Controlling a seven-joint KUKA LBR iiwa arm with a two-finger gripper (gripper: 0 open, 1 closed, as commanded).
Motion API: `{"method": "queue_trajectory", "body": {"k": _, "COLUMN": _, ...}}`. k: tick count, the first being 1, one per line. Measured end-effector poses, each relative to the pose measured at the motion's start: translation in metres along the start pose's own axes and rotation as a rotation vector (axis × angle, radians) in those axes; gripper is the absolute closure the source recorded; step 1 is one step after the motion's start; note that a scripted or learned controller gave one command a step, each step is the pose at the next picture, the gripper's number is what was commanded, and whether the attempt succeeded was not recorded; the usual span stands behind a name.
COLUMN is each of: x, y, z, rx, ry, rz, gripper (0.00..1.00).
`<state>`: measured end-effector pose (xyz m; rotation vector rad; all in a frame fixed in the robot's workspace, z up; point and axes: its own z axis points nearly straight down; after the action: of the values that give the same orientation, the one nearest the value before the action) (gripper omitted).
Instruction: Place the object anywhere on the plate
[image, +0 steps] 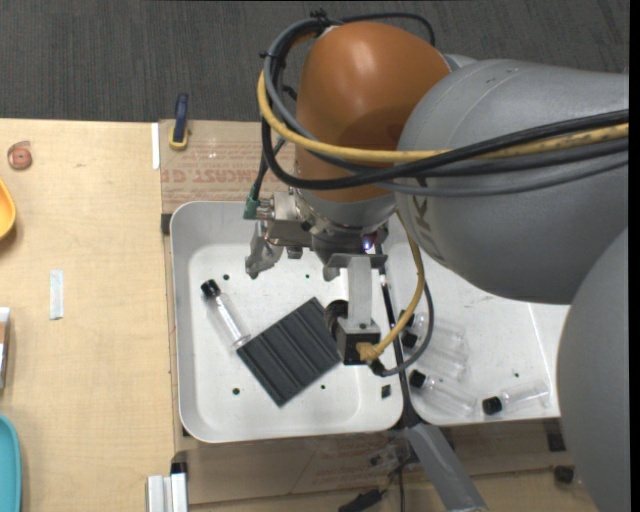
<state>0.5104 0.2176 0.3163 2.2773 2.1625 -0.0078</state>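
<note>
A dark grey ribbed plate (292, 352) lies flat and turned at an angle in the left bin (200, 400), near its front middle. A clear tube with a black cap (222, 313) lies just left of the plate, with its lower end touching the plate's left corner. My gripper (294, 266) hangs over the back of the same bin, above and behind the plate. Its two grey fingertips (258, 262) stand apart with nothing between them, so it is open. The arm's big orange and grey body hides the bin's back right part.
The right bin (530, 330) holds several clear plastic pieces with black caps (490, 405) near its front left. A few small black specks (236, 390) dot the left bin's floor. A wooden bench top (80, 250) with small items lies to the left.
</note>
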Motion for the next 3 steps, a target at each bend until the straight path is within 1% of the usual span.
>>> {"method": "queue_trajectory", "body": {"k": 1, "x": -0.001, "y": 0.000, "z": -0.007, "rx": 0.004, "ry": -0.005, "rz": 0.000, "gripper": 1.00}}
{"method": "queue_trajectory", "body": {"k": 2, "x": -0.088, "y": 0.053, "z": 0.030, "rx": 0.001, "ry": 0.001, "rz": -0.199, "gripper": 1.00}}
{"method": "queue_trajectory", "body": {"k": 3, "x": -0.147, "y": -0.002, "z": 0.011, "rx": 0.000, "ry": 0.002, "rz": -0.343, "gripper": 1.00}}
